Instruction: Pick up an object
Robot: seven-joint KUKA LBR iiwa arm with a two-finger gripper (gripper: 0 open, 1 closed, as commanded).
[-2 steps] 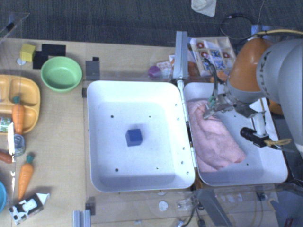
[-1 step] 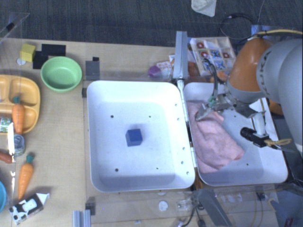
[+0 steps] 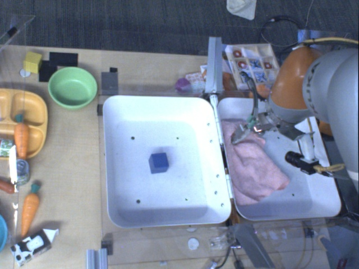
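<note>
Over the right bin [image 3: 331, 203], tool [image 3: 247, 132] touching pink cloth [image 3: 255, 164], its grip impossible to tell.

Pink cloth [image 3: 255, 167] soft, matt; white bins [image 3: 162, 108] smooth plastic; blue cube [image 3: 159, 162] matt.

Left bin [image 3: 120, 203]: wide open floor all round, bar one small blue cube [image 3: 159, 162] near the middle — room on every side of it, well apart from the walls. Right bin [image 3: 331, 206]: crowded. Pink cloth [image 3: 254, 167] heaped over the left half, against the dividing wall; arm [image 3: 320, 88] leaning in from the right over the far end, gripper [image 3: 248, 130] low at the cloth's far edge. Bare floor left only along the near-right side — narrow, partly under a black fitting [image 3: 298, 161].
</note>
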